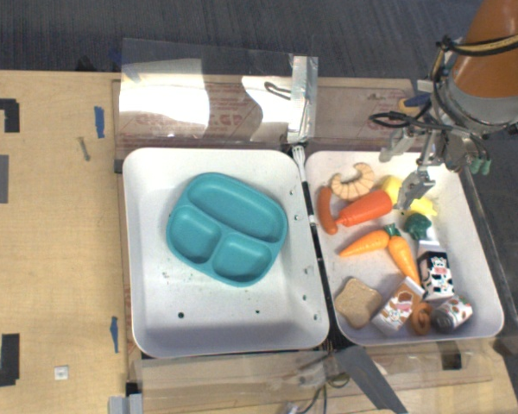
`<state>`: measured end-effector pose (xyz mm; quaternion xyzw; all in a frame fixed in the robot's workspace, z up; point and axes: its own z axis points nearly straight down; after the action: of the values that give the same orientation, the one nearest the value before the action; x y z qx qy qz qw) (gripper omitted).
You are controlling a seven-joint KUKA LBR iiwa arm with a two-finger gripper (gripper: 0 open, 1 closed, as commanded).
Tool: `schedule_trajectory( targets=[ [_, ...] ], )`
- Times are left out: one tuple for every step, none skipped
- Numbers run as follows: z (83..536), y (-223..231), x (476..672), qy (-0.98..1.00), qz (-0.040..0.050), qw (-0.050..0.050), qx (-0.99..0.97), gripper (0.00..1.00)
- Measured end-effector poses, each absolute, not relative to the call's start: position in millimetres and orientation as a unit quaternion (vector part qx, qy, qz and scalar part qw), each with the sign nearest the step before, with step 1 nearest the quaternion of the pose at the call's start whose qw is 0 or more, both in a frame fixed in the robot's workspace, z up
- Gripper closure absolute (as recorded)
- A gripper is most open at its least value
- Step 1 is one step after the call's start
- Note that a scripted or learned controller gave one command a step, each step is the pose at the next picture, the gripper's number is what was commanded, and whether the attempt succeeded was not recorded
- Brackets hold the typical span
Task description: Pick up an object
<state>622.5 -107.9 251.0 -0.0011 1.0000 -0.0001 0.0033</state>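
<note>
Three carrots (364, 208) and one teal plate (227, 228); gripper (415, 184) state unclear.

Left bin (147, 317): a teal divided plate (226, 228) occupies the centre; bare floor rings it, widest toward the near wall. Right bin (488, 283): toy foods crowd the middle and near end, carrots (395, 250), a sausage (326, 210), a bread slice (358, 302) and a milk carton (436, 274) lying close together; open floor remains along the right wall. The pincer (414, 188) hangs over the far end.
</note>
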Motion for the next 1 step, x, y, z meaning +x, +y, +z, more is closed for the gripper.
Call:
schedule_trajectory(
  targets=[
    [108.5, -122.9, 605.4, 0.992, -0.0007, 0.007, -0.128, 0.0]
  ],
)
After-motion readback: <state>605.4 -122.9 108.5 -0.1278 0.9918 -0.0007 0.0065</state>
